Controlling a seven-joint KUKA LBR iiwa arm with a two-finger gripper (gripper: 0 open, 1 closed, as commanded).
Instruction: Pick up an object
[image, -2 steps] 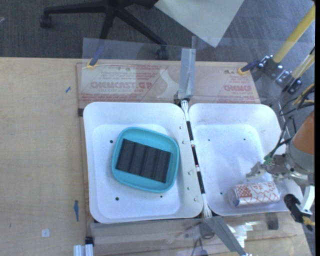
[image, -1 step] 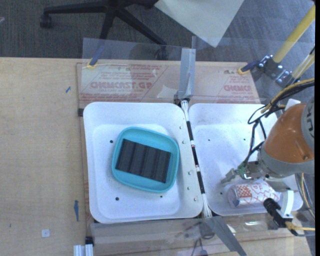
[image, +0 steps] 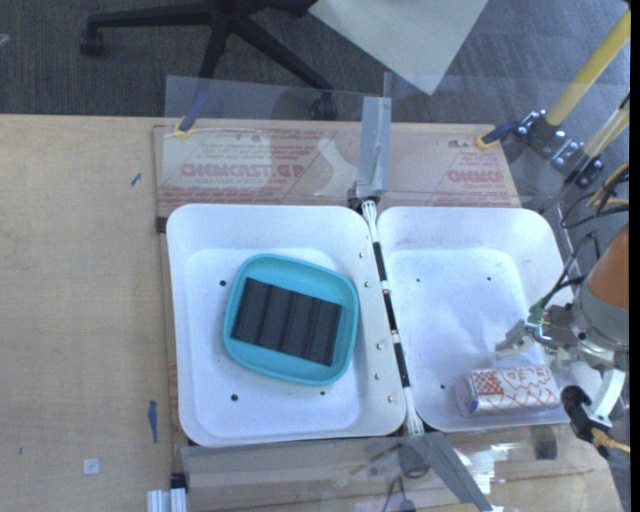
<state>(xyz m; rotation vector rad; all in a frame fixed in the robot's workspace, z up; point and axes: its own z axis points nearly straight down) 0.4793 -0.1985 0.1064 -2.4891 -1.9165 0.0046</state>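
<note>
Red-patterned box (image: 508, 389) in right bin (image: 450, 250), print unreadable; claw (image: 520, 340) just above, state unclear.

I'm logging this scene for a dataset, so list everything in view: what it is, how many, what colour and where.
Bins: two, white, side by side on the bench.
Tray: one, teal with a dark ribbed insert, middle of the left bin.
Packet: one, white with a red pattern, lying at the near edge of the right bin.
Bench: one, light wood, under both bins.
Clear panels: red lettering, behind the bins.
Office chair base: one, black, on the floor at top left.
Arm: one, grey with an orange band, at the right edge.
Tool: one, over the right bin, just above the packet.
</note>
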